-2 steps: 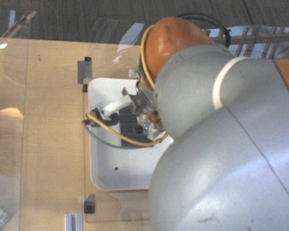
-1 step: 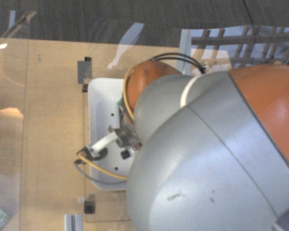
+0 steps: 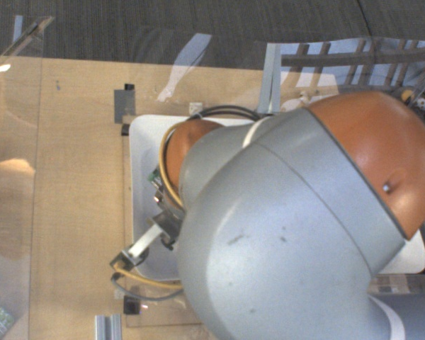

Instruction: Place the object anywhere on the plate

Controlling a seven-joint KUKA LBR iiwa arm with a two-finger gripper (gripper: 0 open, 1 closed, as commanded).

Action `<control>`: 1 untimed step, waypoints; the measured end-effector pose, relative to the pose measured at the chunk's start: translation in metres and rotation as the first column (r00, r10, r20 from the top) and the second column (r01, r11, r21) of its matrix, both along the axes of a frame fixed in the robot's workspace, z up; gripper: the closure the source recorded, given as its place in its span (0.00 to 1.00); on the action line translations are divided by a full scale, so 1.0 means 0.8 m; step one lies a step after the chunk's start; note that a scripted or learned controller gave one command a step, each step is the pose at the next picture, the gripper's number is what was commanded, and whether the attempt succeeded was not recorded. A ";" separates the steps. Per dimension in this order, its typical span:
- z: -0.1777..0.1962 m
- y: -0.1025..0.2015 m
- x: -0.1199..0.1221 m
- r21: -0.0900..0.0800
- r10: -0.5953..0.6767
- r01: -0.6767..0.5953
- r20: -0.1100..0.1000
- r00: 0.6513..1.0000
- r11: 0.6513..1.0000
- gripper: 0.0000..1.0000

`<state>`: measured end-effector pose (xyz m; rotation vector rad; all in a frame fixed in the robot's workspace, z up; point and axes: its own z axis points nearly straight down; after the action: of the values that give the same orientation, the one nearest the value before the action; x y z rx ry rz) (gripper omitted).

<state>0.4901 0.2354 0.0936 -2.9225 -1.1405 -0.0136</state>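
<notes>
One grey arm (image 3: 290,232) is reaching in from the right and crowding close under the camera, its broad rounded housing lying over most of the white bin (image 3: 143,161) on the bench (image 3: 71,190). The orange band (image 3: 382,154) is sitting at the far right of that housing, and a second orange section (image 3: 191,144) is showing beyond it towards the left, where the wrist is bending down into the bin's left half. A thin black cable (image 3: 219,109) is arching over the wrist at the bin's far rim. The arm is hiding the jaws, so I cannot tell whether they are spread, pressed together or pinching anything. It is also hiding the bin's floor, so I cannot tell where the object and the plate are lying, how the object looks, or which way its long axis is pointing. Two small black clips are sitting on the bench, one (image 3: 125,103) just beyond the bin's far left corner and one (image 3: 131,305) by its near left corner.
</notes>
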 end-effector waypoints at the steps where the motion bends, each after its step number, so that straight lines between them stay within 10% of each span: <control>1: 0.002 -0.070 0.005 0.012 -0.196 0.196 0.012 0.981 0.981 1.00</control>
<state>0.4941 0.1796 0.0948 -3.0164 -0.8459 -0.0394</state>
